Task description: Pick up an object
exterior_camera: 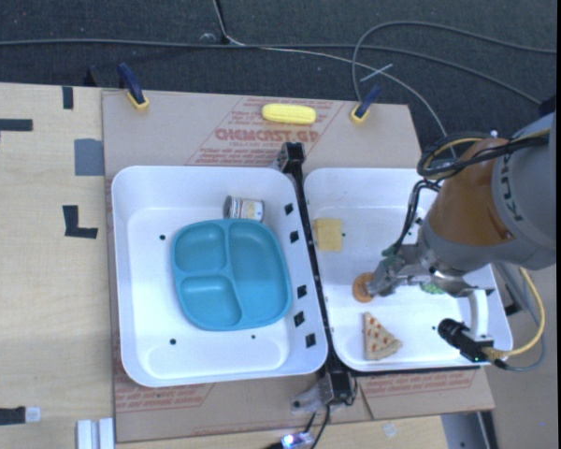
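Three candidates in right bin: round brown cookie [363, 288], pizza slice [380, 338], yellow cheese square [328, 234]; all lie flat on the bin floor

Nearest candidate: the cookie, near the middle of the right bin [355, 187], just beside the divider side; the gripper [385, 279] sits at its right edge, touching or very nearly so

Gripper state: cannot tell; the tip is dark and small against the arm, and the view does not resolve it

Hold: none confirmed; the cookie appears to rest on the bin floor, not lifted

Arm: reaches in from the right, orange band above the wrist, low over the right bin; a green scrap [433, 287] shows just under the wrist, too hidden to identify

Other candidates: pizza slice below the cookie, near the front wall; cheese square above it, close to the divider; both apart from the gripper

Left bin [131, 251]: blue divided plate [232, 275] in the centre; small tin can [244, 209] on its side, just beyond the plate's far edge

Outside bins: yellow banana-like item [288, 113] on the cardboard behind them

Progress: early, by my judgement; approach made, gripper down at a target; secure grasp and lift remain; nothing shown raised

Risk: a flat cookie offers little to pinch; a slip is plausible
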